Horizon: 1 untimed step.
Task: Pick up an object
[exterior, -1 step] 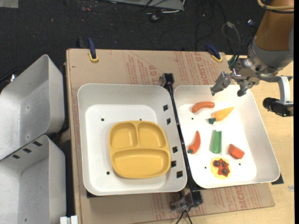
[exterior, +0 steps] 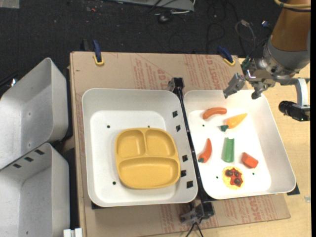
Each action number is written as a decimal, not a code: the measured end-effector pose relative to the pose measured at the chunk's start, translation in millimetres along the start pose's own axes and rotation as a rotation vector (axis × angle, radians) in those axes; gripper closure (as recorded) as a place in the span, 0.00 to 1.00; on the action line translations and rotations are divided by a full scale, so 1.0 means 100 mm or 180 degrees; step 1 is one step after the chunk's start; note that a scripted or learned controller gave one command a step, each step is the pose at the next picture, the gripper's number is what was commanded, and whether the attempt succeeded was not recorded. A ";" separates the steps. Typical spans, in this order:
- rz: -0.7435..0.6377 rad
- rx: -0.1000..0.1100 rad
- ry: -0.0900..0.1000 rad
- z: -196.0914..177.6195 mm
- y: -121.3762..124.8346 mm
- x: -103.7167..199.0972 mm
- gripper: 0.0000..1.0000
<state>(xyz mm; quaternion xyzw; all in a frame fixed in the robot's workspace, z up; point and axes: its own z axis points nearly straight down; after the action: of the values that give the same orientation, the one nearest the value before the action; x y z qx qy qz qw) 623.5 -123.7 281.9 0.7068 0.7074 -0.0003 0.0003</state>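
Note:
My gripper hangs above the far edge of the right bin, its two dark fingers spread open with nothing between them. Below it in the bin lie several toy foods: an orange sausage, a yellow-orange carrot, a red chili pepper, a green cucumber piece, a small red block and a yellow pizza piece with dark toppings. The sausage is the nearest item to the fingers.
The left bin holds a yellow sectioned tray. A black divider runs between the bins. Two tilted white bins stand off the bench at the left. Cables lie on the dark floor beyond.

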 end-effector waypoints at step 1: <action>0.0007 0.0017 0.0003 0.57 0.06 -0.07 0.00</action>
<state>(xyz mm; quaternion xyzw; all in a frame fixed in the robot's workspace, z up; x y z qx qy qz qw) 629.3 -130.4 224.5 0.7076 0.7066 -0.0019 -0.0019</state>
